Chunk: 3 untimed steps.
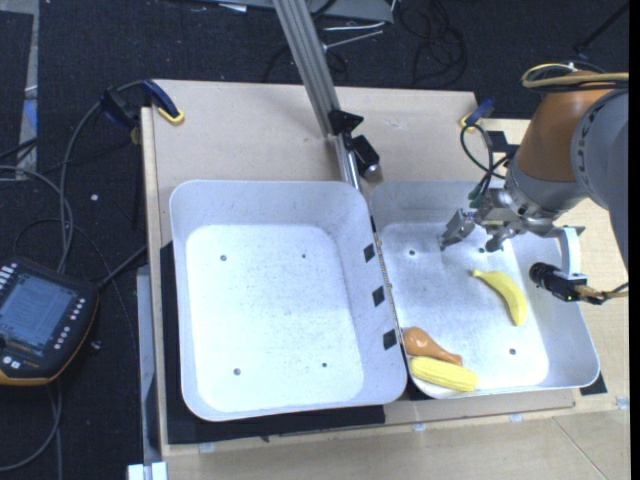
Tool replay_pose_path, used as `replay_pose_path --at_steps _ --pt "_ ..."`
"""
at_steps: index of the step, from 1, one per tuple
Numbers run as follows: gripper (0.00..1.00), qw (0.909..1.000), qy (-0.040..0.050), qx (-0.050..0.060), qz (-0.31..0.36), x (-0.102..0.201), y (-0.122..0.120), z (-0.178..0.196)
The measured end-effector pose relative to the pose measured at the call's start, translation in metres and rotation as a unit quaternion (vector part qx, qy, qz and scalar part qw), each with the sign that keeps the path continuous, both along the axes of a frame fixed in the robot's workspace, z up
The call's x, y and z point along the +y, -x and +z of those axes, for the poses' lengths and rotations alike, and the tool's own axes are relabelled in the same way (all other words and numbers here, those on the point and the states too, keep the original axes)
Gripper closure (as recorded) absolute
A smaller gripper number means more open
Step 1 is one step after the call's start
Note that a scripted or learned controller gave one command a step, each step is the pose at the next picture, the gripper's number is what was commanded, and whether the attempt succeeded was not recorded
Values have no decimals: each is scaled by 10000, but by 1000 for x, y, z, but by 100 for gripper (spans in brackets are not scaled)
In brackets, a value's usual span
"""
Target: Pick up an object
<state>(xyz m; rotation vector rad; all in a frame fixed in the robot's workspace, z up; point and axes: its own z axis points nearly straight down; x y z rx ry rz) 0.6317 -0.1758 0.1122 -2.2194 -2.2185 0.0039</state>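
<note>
Gripper (474, 235): fingers spread apart, holding nothing, just above the banana (503, 293).
Right bin (570, 363): banana, corn cob (443, 373).

Evenly and brightly lit from above, with soft, faint shadows. Mild glare on the white bins (270, 208) near the frame's centre. Slightly grainy and soft throughout; dark floor (70, 58) at upper left underexposed.

Grey arm (605, 158) w/ orange band, yellow & black cables round wrist, small metal claw (477, 232).
</note>
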Motion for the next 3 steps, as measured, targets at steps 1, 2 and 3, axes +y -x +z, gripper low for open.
replay_pose_path --at_steps 1,2,3 --pt "100 10000 7 -28 3 0 -2 13" --pt "100 10000 9 -47 2 -1 3 74" --pt "100 10000 5 -30 2 -1 3 93"
